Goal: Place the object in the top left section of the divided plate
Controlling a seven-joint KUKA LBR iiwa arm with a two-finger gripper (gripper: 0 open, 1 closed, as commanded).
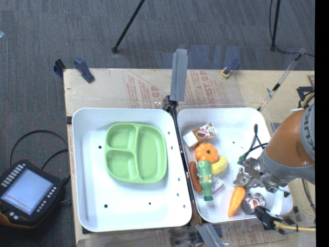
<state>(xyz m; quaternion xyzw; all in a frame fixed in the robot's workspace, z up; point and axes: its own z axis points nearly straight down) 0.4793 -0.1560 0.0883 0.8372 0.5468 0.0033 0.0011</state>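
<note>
A green divided plate [136, 152] lies in the left white bin [87, 199], with two small sections on its left and one long section on its right, all bare. My gripper [244, 178] hangs low over the right bin [241, 122], near its right wall. It sits just above the carrot [235, 200] and a small silver can [252, 204]. Left of it lie a green bottle [205, 179], an orange fruit [205, 152], a banana [221, 164], a sausage [195, 176] and a small printed box [200, 134].
The grey and orange arm [293, 151] covers the right bin's right edge. A grey post [178, 78] stands behind the wall between the bins. A teach pendant [25, 192] lies on the floor at the left. Clamps sit on the bench's back edge.
</note>
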